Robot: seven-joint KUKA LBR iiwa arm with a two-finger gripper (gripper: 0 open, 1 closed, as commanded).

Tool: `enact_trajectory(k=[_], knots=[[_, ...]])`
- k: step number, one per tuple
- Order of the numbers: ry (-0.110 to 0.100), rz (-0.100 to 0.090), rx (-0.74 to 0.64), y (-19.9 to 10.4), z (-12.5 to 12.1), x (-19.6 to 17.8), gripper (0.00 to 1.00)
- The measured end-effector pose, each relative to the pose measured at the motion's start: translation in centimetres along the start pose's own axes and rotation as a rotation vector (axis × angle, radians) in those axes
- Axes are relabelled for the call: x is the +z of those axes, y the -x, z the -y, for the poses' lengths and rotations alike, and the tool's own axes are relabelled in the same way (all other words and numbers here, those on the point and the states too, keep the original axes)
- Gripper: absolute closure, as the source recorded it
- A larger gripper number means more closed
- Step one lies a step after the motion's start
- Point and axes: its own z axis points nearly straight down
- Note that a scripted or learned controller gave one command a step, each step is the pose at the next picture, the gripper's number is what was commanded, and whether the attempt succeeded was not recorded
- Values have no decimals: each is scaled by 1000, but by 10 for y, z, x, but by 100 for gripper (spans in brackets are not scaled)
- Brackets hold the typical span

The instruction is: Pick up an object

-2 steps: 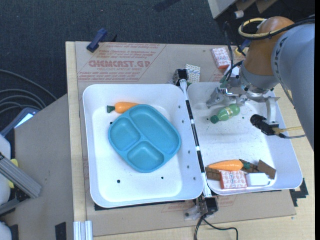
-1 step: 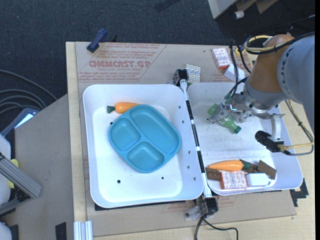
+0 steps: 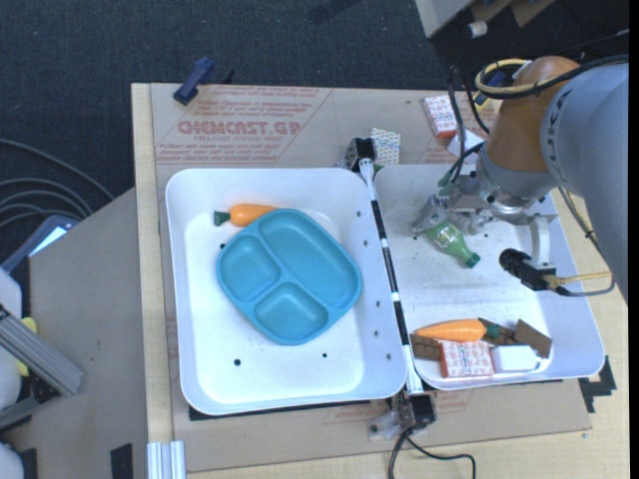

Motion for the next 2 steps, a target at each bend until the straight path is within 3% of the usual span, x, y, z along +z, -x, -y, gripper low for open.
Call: enact_trajectory(k=[1, 2], knots=[[2, 0, 0, 0, 0, -10, 100], [-1, -1, 0, -64, -1, -100, 100]])
